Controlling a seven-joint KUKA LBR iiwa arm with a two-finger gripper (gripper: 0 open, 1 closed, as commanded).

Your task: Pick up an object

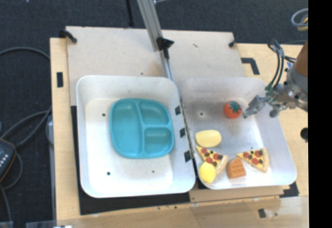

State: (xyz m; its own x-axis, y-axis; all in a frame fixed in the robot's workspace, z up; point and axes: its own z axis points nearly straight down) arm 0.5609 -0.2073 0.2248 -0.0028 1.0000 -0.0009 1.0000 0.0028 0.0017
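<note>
My gripper [263, 109] hangs over the right side of the right bin [218, 87], fingers open with nothing between them. A red tomato [233, 110] lies just to its left, apart from the nearer finger. Toward the bin's front lie a pale yellow oval piece [208, 138], a pizza slice [211, 157], a yellow lemon [207, 172], an orange toast-like piece [236, 168] and a second pizza slice [255, 158]. The arm comes in from the right edge.
The left bin [85, 118] holds a teal divided plate [141, 128]. A slanted metal pole [148, 9] rises from behind the gap between the bins. Cables hang beside the arm at the right.
</note>
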